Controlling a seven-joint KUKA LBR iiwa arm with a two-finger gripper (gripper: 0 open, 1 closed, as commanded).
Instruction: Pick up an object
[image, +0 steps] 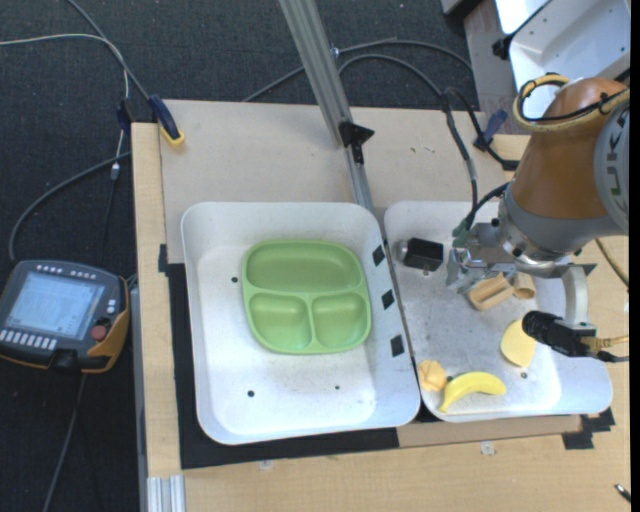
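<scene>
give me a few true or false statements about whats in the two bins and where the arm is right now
1. A green divided plate lies in the left bin. True.
2. A banana lies near the front edge of the right bin. True.
3. The banana lies on the green plate. False: it rests on the floor of the right bin, apart from the plate.
4. The arm hangs over the left bin. False: it reaches over the right bin, above a tan block.
5. A handheld control pad sits inside the left bin. False: it lies off the bench, on the dark floor to the left.
6. A small black object lies in the right bin. True.
</scene>
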